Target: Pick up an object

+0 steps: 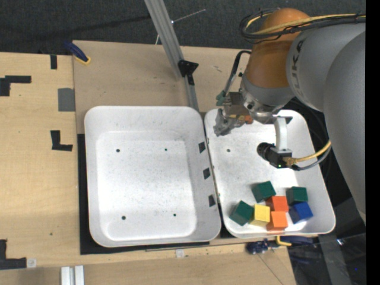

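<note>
Down at six o'clock, a small dark blue item (259, 247) lies on the surface just below the right bin's rim. Right bin (237, 159) next, and what a cluster at its five o'clock corner: two green blocks (241, 212) (263, 190) on the left, a darker green block (297, 194) at the right, a yellow block (262, 213) in the middle, two orange blocks (279, 203) (278, 219) touching it, and a blue block (301, 211) on the far right. They sit packed together, several touching.

Up at the bin's twelve o'clock end, the tool (222, 125) hangs over the top left corner, well apart from the blocks. Whether its fingers are apart or together, I cannot tell. Nothing shows between them. The grey arm (332, 58) with its orange band (270, 46) sweeps in from three o'clock, cables looping over it.

Left bin (95, 159) sits at nine o'clock, white and speckled. The tan surface (35, 177) carries black tape marks (57, 141) and a grey patch (66, 98). A metal pole (169, 40) slants in from twelve o'clock, over dark floor (89, 10) beyond the surface.
</note>
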Controlling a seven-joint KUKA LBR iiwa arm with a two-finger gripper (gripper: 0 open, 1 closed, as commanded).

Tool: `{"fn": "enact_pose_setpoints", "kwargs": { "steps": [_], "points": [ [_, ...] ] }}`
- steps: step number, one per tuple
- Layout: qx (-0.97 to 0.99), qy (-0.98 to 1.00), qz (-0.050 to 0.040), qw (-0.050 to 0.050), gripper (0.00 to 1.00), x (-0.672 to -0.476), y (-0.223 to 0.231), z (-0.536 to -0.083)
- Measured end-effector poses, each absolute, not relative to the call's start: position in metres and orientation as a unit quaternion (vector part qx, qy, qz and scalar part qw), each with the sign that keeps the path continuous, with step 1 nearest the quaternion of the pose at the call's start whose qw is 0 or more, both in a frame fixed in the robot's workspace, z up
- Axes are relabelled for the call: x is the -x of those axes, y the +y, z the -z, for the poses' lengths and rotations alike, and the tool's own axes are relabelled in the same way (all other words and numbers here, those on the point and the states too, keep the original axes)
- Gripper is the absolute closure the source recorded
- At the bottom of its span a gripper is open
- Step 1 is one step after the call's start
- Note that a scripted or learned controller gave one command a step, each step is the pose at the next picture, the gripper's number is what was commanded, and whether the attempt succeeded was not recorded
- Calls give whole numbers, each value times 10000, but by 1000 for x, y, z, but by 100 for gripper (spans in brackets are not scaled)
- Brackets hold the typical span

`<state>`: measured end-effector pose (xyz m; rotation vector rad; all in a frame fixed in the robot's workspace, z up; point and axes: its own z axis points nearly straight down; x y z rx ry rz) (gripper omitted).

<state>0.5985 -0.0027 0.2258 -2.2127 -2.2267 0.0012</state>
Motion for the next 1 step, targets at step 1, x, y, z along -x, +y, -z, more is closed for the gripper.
{"fn": "enact_pose_setpoints", "kwargs": {
  "steps": [1],
  "points": [
    [7044, -7098, 5, 11, 100, -597, 54, -237]
  ]
}}
